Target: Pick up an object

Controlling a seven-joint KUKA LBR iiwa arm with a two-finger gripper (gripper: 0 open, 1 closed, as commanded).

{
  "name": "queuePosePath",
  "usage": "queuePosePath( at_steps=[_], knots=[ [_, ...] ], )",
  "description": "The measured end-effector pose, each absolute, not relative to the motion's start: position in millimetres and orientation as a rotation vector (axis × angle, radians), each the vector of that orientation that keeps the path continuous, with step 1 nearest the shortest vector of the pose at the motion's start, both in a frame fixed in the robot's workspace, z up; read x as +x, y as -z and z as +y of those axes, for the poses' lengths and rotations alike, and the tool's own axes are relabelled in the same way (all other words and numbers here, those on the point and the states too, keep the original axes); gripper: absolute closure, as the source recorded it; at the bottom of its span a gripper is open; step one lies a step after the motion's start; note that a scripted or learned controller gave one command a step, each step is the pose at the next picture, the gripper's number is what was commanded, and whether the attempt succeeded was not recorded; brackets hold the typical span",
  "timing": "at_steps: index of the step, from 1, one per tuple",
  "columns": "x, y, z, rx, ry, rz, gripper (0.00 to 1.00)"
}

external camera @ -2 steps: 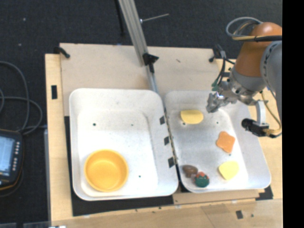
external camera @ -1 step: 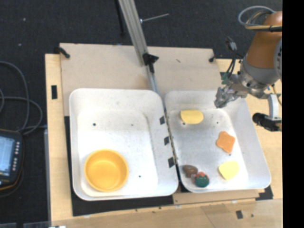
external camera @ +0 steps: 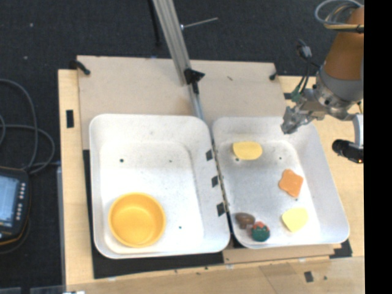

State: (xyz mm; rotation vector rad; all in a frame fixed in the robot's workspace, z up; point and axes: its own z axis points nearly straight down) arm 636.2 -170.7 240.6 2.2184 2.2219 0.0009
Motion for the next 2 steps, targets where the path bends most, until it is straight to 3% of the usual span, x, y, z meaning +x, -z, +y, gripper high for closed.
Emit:
queuePosePath(
  at_steps=[2],
  knots=[
    [646.4, -247.8, -73.4, 2.212, -0.004, 2.229, 1.00]
  ],
)
